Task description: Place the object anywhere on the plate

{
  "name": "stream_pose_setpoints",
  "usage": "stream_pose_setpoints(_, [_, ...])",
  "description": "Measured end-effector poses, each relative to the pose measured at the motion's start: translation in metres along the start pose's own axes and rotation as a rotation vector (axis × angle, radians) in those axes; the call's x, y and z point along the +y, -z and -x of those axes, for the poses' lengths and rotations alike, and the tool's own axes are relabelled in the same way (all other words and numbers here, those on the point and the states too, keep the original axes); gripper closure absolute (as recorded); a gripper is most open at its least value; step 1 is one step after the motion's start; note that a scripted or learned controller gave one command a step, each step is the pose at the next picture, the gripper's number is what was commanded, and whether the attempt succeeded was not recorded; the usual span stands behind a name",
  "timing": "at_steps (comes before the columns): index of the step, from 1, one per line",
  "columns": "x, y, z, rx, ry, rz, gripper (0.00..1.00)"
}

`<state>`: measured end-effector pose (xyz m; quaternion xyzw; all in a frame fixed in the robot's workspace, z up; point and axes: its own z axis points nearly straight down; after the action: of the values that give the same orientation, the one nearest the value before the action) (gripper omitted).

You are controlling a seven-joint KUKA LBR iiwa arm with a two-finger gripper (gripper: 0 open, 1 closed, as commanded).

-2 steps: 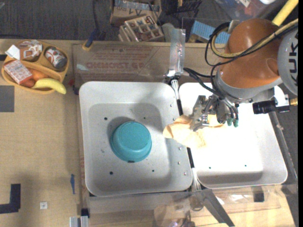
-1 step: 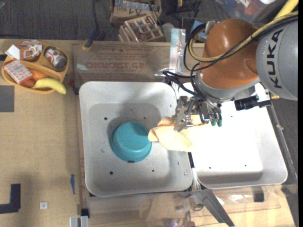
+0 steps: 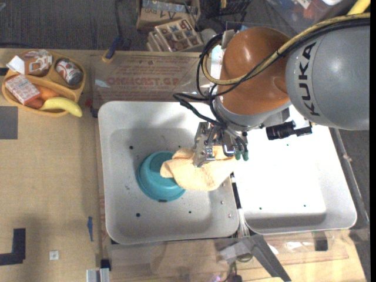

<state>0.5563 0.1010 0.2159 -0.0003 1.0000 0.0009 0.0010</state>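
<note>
Carefully, my hand (image 3: 207,156) gripping the tan cloth (image 3: 197,172), I should carry it toward nine o'clock, squarely over the teal plate (image 3: 155,178).

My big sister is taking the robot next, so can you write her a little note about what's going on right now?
Gripper: down in the left bin, right over the tan object. Whether it grips it cannot be told from here.
Tan object: lies in the left bin, its left end against or overlapping the teal plate, most of it off to the plate's right.
Teal plate: in the left bin, near the middle.
Done: the object is at the plate's edge.
Left: get it resting properly on the plate, then pull the arm away.
</note>
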Motion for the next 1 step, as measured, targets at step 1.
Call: stream_pose_setpoints(1, [0.0522,0.0068,-0.0019,-0.004,-0.001,0.001,1.00])
